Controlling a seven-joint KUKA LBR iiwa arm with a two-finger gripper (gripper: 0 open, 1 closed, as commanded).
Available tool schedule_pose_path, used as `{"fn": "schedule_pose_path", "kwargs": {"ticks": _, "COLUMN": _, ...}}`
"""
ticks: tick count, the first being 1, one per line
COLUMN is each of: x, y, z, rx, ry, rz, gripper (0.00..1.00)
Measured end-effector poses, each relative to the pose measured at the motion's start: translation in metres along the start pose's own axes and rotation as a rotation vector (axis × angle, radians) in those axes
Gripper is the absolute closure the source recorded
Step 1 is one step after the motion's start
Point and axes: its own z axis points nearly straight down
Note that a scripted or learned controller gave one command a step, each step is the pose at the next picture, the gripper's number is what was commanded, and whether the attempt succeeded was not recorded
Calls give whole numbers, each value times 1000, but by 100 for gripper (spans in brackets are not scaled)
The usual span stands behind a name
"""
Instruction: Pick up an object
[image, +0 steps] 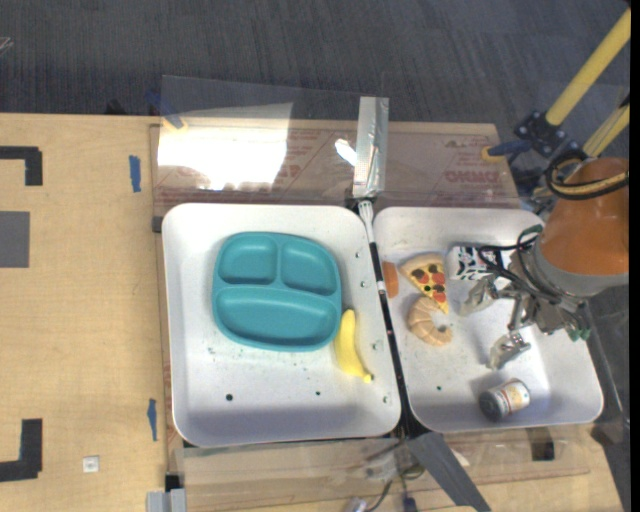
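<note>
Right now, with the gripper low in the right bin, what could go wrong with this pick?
The gripper hangs over bare bin floor between the croissant and the can, so closing here may grab nothing. The can lies on its side and could roll if nudged. The pizza slice lies flat, probably hard to pinch.
</note>
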Motion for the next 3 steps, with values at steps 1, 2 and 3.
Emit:
{"fn": "schedule_pose_path", "kwargs": {"ticks": 1, "x": -2, "y": 2, "z": -7, "rx": -1, "ry": -1, "rz": -4, "gripper": 100}}
{"fn": "schedule_pose_path", "kwargs": {"ticks": 2, "x": -8, "y": 32, "z": 6, "rx": 2, "ry": -1, "rz": 375, "gripper": 100}}
{"fn": "schedule_pose_path", "kwargs": {"ticks": 3, "x": -28, "y": 108, "z": -89, "rx": -1, "ry": 0, "rz": 672, "gripper": 100}}
